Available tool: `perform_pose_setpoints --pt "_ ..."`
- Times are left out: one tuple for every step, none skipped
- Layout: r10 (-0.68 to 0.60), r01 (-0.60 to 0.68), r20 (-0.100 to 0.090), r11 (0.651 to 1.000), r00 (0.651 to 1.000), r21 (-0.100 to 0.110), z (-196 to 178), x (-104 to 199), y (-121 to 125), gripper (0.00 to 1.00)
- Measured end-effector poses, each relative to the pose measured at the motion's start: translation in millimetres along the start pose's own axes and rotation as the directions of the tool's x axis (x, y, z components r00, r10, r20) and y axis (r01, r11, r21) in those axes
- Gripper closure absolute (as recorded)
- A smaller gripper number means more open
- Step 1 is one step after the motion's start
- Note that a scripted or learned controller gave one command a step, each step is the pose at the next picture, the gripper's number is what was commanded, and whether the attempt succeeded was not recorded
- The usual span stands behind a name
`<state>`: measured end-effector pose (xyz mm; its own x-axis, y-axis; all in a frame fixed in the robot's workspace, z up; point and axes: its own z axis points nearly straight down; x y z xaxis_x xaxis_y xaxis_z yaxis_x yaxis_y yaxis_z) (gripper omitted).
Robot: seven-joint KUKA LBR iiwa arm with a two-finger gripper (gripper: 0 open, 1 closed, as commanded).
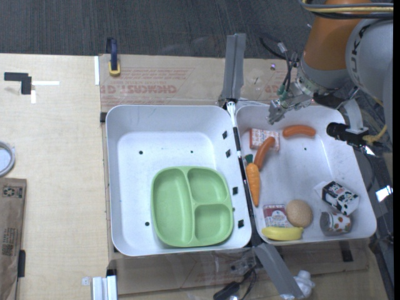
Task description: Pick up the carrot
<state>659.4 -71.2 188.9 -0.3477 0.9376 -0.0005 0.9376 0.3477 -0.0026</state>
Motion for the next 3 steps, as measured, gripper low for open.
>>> perform_pose_setpoints --pt "-0.277 0.277 -0.001 0.961 0.961 0.002 1 52 19 1.0" --pt "-0.684 0.684 0.0 0.729 0.729 -0.001 0 135 50 1.0" --pt "-0.866 0.866 0.002 0.501 0.501 -0.002 -115 200 55 1.0"
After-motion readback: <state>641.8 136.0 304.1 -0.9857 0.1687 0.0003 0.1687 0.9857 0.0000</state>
